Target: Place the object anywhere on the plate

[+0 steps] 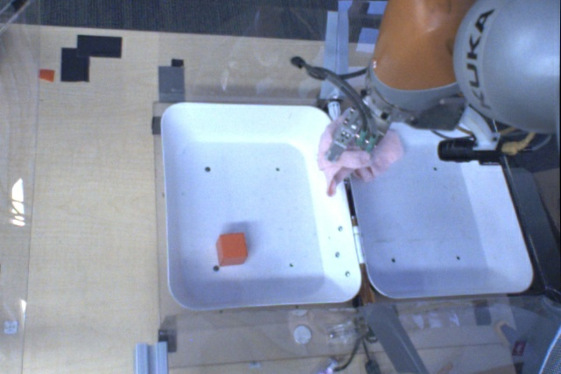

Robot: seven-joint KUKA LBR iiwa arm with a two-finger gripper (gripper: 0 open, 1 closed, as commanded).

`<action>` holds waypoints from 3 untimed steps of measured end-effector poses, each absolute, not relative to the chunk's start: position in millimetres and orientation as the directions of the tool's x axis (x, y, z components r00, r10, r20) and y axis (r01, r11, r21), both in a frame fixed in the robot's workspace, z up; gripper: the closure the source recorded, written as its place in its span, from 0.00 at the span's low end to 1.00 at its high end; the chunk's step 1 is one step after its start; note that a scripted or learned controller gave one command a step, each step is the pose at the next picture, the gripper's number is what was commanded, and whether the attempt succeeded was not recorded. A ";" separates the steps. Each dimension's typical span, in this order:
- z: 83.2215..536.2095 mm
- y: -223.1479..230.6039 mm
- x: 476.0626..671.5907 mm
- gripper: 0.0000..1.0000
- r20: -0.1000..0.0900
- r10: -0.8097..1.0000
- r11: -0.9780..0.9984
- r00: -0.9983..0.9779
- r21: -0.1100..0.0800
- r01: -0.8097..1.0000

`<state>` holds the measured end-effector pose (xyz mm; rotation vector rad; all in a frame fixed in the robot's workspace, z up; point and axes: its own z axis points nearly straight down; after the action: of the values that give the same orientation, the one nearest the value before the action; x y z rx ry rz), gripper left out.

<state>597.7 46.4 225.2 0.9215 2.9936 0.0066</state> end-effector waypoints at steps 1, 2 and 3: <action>223.1 104.0 613.8 1.00 -0.010 0.193 0.981 -0.981 0.006 0.193; 219.0 160.0 634.3 1.00 -0.011 -0.002 1.000 -1.000 0.005 -0.002; 225.9 209.1 655.2 1.00 -0.013 -0.005 1.000 -1.000 0.006 -0.005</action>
<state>655.2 209.1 225.9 -0.0082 3.1289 0.0101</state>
